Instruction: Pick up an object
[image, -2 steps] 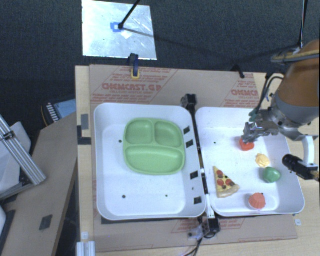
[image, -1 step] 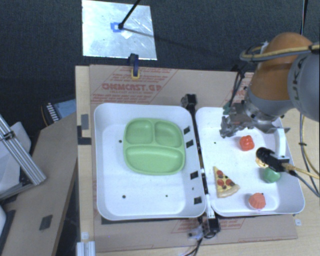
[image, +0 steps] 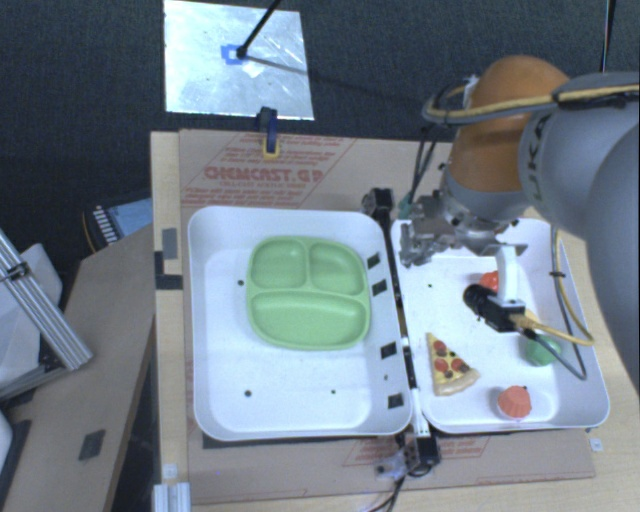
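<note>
- Nearest you, in the front corner of the right bin (image: 450, 312), sits an orange round piece (image: 515, 402). It lies apart from everything else, so it looks like an easy target.
- Just beside it, to the left, a pizza slice (image: 450, 366) lies flat on the bin floor. It looks thin, so you would probably find it harder to pinch from above.
- A little further back, a green piece (image: 541, 351) rests near the bin's right wall, partly hidden behind robot hardware.
- In the left bin (image: 230, 385), a green plate (image: 306, 293) with three compartments lies flat in the middle, well apart from the tool.
- Further back in the right bin, a small red piece (image: 489, 281) shows beside the robot's bracket. Too little of it is visible to name.
- The tool (image: 418, 243) hangs over the far left corner of the right bin, close to the wall shared by the bins, with the arm (image: 560, 150) bent over it. You cannot tell whether it is wide or narrow, and nothing shows in its grip. The pick is not yet made.
- Beyond, a cardboard sheet (image: 300, 160) extends from under both bins.
</note>
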